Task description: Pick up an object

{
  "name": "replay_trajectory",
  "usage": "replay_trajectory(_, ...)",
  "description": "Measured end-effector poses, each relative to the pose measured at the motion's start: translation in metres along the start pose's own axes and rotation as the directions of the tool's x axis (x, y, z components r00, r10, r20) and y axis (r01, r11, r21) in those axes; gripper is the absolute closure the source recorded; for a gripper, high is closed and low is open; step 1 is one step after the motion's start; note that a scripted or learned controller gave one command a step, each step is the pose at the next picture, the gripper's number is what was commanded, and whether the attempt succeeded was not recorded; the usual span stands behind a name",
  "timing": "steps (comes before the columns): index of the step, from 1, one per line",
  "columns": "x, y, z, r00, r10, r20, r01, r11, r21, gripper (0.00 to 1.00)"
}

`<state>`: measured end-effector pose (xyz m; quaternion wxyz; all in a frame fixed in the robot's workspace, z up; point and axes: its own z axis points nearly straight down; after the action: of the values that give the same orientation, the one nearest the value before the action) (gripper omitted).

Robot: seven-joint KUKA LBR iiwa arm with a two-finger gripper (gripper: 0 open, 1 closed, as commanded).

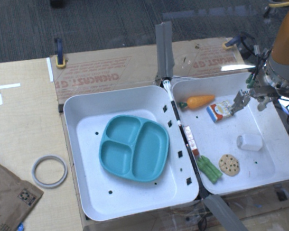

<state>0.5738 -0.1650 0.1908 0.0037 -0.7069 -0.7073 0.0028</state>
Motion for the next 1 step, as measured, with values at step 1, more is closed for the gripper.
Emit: replay_trajectory(1,0.0125,0.0414,0.1018,0.996,0.086,0.001,-0.086,0.996,-0.003,0.0)
